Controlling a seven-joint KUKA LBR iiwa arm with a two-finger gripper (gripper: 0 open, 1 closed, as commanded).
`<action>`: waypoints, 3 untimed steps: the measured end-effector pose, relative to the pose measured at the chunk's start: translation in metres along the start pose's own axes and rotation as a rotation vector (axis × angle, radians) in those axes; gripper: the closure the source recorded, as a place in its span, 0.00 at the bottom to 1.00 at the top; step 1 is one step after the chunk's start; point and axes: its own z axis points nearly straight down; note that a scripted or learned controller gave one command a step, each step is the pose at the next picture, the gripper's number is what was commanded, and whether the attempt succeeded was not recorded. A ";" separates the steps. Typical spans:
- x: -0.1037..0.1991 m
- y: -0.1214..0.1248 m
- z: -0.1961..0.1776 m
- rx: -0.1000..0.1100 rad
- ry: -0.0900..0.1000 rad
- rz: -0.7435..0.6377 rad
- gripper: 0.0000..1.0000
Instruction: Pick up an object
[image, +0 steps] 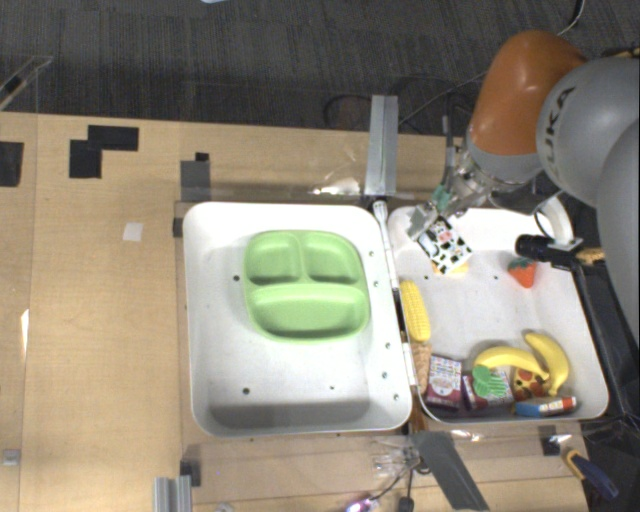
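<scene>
My gripper hangs over the far left corner of the right bin, under the orange band of the arm. Right below it, touching or nearly touching, is a small white box with coloured dots, tilted, with a yellow lower edge. Whether the box is gripped or just lies on the bin floor I cannot tell. A yellow corn cob lies along the bin's left wall. A small red-orange fruit sits toward the right wall.
Along the near wall of the right bin lie two bananas, a purple packet, a green packet and a red pen. The left bin holds a green divided plate.
</scene>
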 end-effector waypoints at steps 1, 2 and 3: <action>0.029 0.023 -0.001 -0.001 0.000 0.044 1.00; 0.025 0.020 0.000 0.000 0.000 -0.087 1.00; 0.003 -0.034 -0.014 0.002 0.000 0.282 1.00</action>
